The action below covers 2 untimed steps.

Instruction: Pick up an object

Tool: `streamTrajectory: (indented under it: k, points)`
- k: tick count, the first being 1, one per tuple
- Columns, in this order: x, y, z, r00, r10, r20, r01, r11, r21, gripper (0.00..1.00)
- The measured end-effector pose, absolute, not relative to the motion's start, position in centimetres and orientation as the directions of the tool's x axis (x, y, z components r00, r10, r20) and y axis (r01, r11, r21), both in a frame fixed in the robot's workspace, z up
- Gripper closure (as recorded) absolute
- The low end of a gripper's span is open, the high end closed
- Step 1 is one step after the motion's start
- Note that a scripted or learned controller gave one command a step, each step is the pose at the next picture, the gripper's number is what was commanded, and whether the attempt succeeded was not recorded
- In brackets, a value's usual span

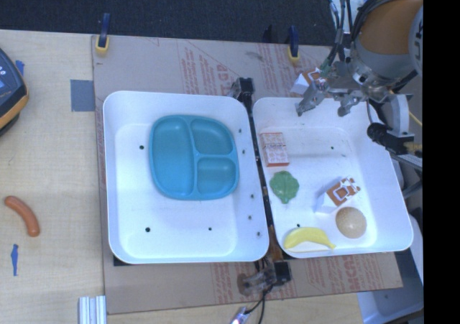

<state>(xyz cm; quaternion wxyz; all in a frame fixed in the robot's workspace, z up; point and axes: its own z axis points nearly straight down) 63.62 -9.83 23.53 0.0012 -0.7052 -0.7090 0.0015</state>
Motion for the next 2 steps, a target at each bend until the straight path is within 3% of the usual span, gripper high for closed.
streamTrajectory:
  k: [1, 2]
  points:
    - [61.1, -13.6, 18.5, -0.004, 1.000, -0.002, 1.000, 0.004, -0.005, 0.00]
    - [57.9, -13.6, 16.7, -0.005, 1.000, -0.001, 1.000, 0.005, -0.005, 0.00]
